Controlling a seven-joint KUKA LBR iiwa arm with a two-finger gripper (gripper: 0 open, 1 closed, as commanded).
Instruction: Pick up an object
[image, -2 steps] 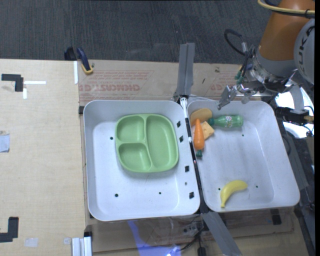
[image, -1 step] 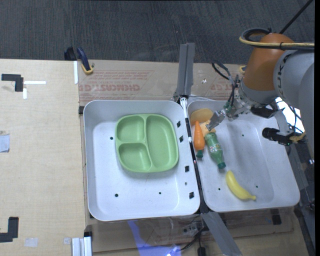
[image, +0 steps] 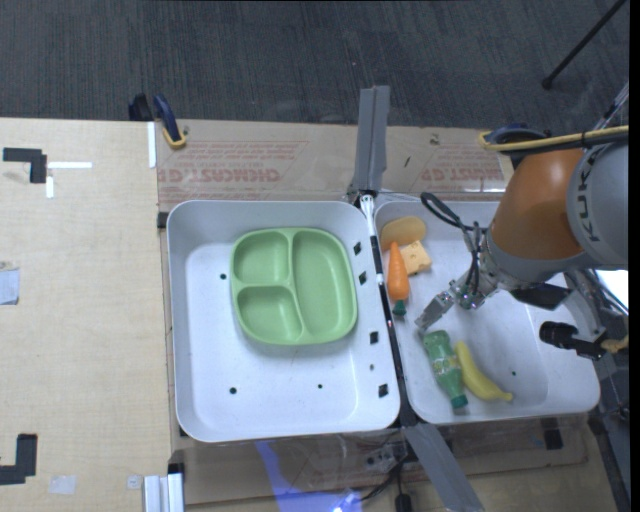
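The right bin (image: 560, 395) holds an orange carrot (image: 398, 273), a yellow cheese wedge (image: 417, 257) and a tan rounded piece (image: 402, 230) at its far left. A green bottle (image: 442, 366) and a yellow banana (image: 480, 375) lie near its front. My gripper (image: 434, 311) hangs over the bin's left middle, just right of the carrot's lower end and just above the bottle's top. Nothing shows in it. The arm's orange band (image: 535, 210) sits above the bin's right side.
The left bin (image: 200, 330) bears a green divided plate (image: 294, 286). A grey divider (image: 383, 300) with black clips separates the two bins. Black cables (image: 445, 215) loop near the wrist. Bare bin floor lies right of the banana.
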